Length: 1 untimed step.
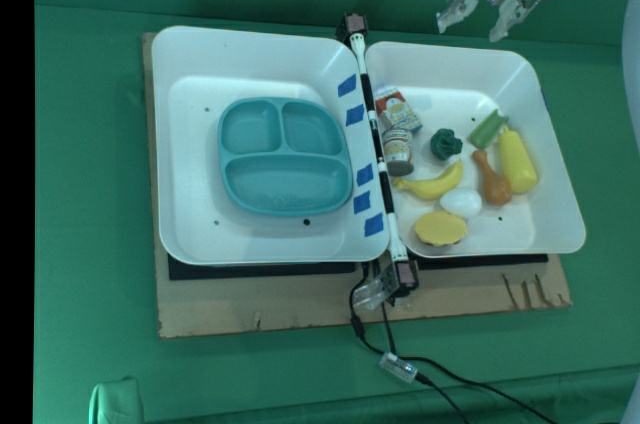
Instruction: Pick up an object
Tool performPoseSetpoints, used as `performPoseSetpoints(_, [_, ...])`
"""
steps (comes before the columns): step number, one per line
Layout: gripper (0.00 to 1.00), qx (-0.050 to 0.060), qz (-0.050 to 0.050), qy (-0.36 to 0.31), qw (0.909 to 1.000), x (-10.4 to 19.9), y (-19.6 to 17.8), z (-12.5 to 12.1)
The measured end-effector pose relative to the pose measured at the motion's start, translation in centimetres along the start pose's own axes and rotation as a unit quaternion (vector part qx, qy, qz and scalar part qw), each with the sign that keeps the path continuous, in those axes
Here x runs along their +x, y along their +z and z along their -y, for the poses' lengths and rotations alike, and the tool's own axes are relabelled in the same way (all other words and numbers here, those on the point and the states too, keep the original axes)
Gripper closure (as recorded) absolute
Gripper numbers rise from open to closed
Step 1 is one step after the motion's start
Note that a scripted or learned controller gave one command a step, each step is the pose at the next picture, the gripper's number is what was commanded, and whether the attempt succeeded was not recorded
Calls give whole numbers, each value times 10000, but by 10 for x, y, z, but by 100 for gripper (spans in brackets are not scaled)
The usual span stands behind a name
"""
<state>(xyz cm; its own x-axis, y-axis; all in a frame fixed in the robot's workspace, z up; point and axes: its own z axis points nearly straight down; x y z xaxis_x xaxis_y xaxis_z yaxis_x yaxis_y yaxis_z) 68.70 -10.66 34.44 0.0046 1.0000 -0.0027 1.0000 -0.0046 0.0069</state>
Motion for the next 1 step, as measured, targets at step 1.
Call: performPoseSetpoints(1, [0,3,17,13,10000,-17,135,-2])
